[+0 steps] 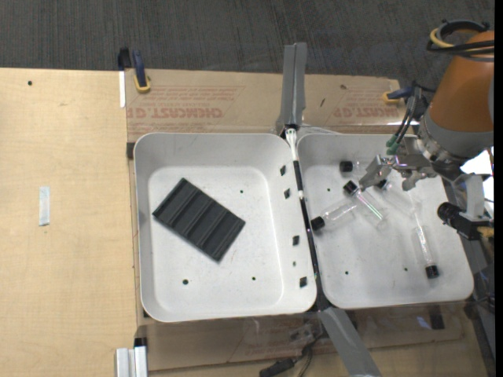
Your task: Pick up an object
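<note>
Clear tubes (339, 213), about three, lie beneath the hand (383, 171), its grip unreadable; one ridged slab (198, 218) left.

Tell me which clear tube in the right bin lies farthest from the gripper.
The clear tube near the right bin's lower right corner, its black cap pointing toward the front rim. The other tubes lie up by the gripper.

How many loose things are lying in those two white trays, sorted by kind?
Dark ridged rectangular panel, left tray: 1
Clear plastic tubes with black caps, right tray: about 4, namely and, though they overlap near the claw and the count is unsure
Total: about 5
</note>
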### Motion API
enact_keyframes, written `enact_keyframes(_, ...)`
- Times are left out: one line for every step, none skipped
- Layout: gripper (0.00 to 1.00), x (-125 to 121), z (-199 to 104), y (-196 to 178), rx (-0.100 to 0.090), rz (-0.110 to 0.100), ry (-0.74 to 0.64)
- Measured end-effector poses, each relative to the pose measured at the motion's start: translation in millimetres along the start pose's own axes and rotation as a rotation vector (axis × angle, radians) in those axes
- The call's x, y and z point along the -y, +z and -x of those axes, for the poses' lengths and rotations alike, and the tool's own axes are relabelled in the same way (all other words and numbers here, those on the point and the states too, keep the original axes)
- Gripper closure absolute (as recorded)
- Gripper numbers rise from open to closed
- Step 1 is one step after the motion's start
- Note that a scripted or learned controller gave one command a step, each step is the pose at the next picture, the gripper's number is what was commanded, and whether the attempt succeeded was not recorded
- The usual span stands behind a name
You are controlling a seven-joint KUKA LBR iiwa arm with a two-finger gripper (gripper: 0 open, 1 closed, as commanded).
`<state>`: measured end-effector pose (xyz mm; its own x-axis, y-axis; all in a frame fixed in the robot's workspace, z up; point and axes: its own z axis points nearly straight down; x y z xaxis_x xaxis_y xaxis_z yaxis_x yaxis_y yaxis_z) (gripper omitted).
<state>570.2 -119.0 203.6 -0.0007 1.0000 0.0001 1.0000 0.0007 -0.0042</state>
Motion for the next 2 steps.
enact_keyframes(0.00,7.2,48.8,112.1,0.000,0.003,-0.021)
enact_keyframes(1.00,7.7,50.1,103.4,0.000,0.003,-0.017)
